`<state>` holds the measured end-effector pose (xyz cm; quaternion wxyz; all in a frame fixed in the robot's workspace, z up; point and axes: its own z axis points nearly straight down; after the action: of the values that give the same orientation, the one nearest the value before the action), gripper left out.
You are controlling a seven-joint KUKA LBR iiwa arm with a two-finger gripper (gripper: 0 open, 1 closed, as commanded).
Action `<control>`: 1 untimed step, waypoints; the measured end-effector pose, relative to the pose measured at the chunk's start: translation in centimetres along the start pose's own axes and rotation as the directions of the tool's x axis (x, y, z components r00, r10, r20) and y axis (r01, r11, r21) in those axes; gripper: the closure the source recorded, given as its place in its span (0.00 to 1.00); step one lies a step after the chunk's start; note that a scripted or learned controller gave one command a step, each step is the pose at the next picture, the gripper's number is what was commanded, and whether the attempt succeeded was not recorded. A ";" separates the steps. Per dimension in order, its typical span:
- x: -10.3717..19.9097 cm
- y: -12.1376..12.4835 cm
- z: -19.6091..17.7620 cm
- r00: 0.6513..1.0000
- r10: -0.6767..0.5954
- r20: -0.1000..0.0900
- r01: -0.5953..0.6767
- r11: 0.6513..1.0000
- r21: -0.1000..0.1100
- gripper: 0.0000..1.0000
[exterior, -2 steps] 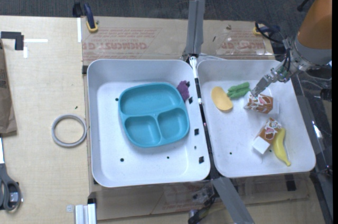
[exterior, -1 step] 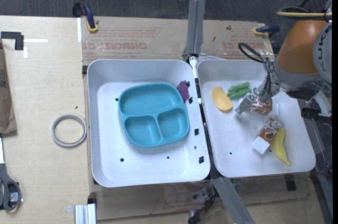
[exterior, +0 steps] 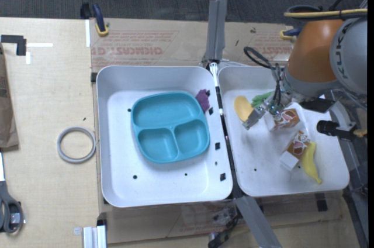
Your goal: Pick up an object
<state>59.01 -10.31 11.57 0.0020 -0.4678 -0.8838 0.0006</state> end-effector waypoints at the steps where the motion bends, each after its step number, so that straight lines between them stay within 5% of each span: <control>1: -2.2 2.8 1.9 1.000 0.027 0.010 -0.027 1.000 -0.011 0.00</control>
<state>62.57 -10.55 9.61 -0.0050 -0.4797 -0.8774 -0.0018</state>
